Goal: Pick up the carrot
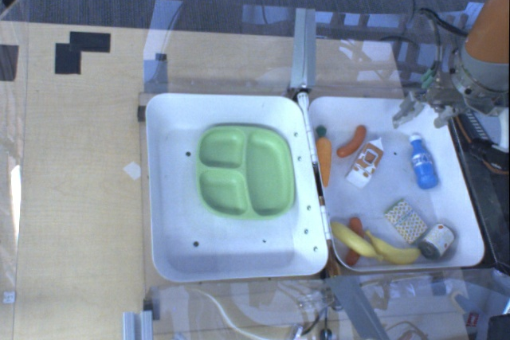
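Observation:
The carrot (323,158) is orange with a green top and lies upright along the left wall of the right bin (466,203). My gripper (422,114) hangs over that bin's far right corner, well to the right of the carrot. Its two fingers stand apart with nothing between them. The blue bottle (423,162) lies just below the gripper.
The left bin (167,195) bears a green divided plate (244,171). The right bin also holds a sausage (351,142), a small white carton (366,162), bananas (370,244), a patterned packet (405,220) and a small can (437,240). A metal rail (302,52) runs behind the bins.

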Action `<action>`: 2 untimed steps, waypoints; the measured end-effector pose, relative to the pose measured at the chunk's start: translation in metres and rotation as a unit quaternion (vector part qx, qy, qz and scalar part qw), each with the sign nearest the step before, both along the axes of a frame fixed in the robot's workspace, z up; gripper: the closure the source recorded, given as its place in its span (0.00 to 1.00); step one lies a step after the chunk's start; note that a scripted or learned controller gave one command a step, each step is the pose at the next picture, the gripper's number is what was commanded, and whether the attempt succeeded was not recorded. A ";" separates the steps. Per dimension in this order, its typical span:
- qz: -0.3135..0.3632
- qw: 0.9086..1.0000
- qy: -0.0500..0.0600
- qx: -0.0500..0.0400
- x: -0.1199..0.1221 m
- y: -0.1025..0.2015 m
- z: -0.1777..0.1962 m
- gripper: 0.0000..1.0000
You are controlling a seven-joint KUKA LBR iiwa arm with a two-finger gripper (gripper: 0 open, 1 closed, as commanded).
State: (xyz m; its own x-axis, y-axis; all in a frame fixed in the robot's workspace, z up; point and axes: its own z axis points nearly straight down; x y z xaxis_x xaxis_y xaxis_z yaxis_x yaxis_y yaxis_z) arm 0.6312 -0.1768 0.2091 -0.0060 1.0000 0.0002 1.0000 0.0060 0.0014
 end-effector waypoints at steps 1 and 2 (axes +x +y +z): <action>-0.051 0.999 -0.001 -0.001 0.031 0.020 0.004 0.00; -0.163 0.987 0.000 0.000 0.030 0.078 -0.068 0.00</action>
State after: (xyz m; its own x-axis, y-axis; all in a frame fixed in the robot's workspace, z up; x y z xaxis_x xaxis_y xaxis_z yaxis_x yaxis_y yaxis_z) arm 0.6615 -0.0986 0.1409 0.3164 0.9486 0.0004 0.9486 -0.3164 0.0013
